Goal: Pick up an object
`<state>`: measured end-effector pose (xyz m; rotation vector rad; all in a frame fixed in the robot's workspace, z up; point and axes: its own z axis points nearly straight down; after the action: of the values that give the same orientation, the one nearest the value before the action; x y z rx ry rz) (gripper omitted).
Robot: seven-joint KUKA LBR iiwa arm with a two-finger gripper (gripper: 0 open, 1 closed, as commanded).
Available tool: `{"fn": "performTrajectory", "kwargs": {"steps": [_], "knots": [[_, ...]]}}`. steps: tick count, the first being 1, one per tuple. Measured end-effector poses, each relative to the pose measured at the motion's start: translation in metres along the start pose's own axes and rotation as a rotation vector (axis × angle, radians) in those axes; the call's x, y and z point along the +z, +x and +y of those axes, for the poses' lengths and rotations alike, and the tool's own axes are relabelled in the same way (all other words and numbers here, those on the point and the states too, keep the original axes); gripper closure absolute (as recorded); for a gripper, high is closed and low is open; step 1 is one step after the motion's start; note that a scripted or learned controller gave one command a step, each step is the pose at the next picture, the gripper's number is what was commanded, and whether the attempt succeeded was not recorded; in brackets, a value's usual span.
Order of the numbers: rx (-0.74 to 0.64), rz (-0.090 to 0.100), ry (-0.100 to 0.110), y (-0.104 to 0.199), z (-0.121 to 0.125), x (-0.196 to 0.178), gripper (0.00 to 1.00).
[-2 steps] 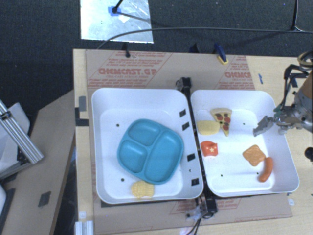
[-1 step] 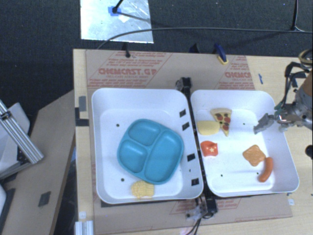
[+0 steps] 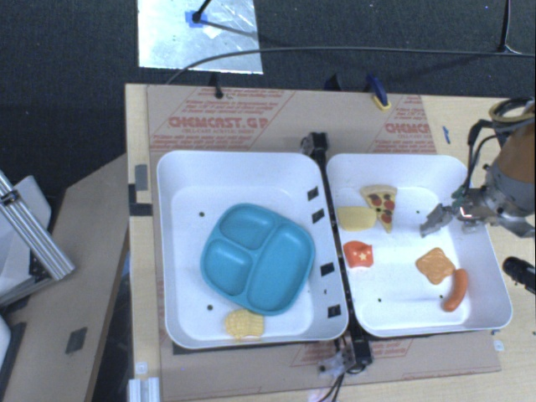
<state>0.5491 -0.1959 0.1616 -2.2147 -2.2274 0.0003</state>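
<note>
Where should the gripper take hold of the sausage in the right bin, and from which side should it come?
Grip the sausage across its middle, coming straight down from above. It lies flat and tilted on the right bin floor, long and narrow, so closing across its short width looks safest. The toast sits close beside its upper end.

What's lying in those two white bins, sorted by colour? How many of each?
Blue: 1, the blue plastic divided plate
Yellow: 2, the pale yellow cheese wedge and the yellow corn piece
Red: 1, the small red toy piece
Orange: 2, the orange toast slice and the orange sausage
Mixed: 1, the toy pizza slice
Total: 7
</note>
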Motion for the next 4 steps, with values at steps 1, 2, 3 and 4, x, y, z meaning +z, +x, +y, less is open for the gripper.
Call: {"fn": "performTrajectory", "kwargs": {"steps": [1, 2, 3, 4], "knots": [[0.004, 0.000, 0.001, -0.007, 0.008, 0.052, 0.00], [0.004, 0.000, 0.000, -0.006, 0.008, 0.078, 0.00], [0.004, -0.002, -0.005, -0.007, 0.009, 0.066, 1.00], [0.000, -0.002, -0.006, 0.001, 0.011, 0.019, 1.00]]}}
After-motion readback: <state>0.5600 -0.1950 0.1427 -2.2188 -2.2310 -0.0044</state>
